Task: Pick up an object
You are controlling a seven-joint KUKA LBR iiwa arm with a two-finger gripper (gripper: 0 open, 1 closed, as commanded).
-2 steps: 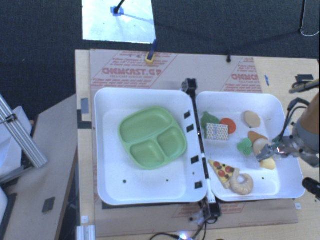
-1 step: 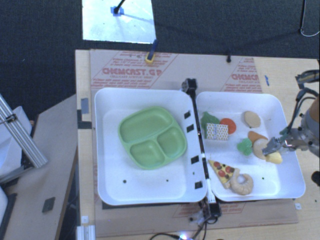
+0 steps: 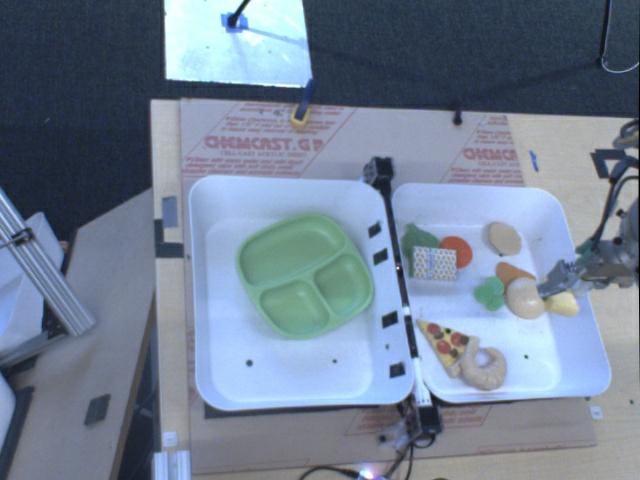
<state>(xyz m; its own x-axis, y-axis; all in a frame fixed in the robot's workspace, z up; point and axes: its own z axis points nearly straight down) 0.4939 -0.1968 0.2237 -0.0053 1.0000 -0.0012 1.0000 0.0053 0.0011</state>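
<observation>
I see my gripper (finger state I cannot tell) touching a cream ball in the right bin.

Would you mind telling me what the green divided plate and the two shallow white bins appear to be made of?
The green divided plate looks like moulded plastic with a smooth matte finish: even pale colour, rounded rim, three soft-edged compartments. The two shallow white bins, left and right, seem to be thin formed plastic, slightly glossy, with rounded corners and raised lips; painted metal cannot be ruled out from this view.
</observation>
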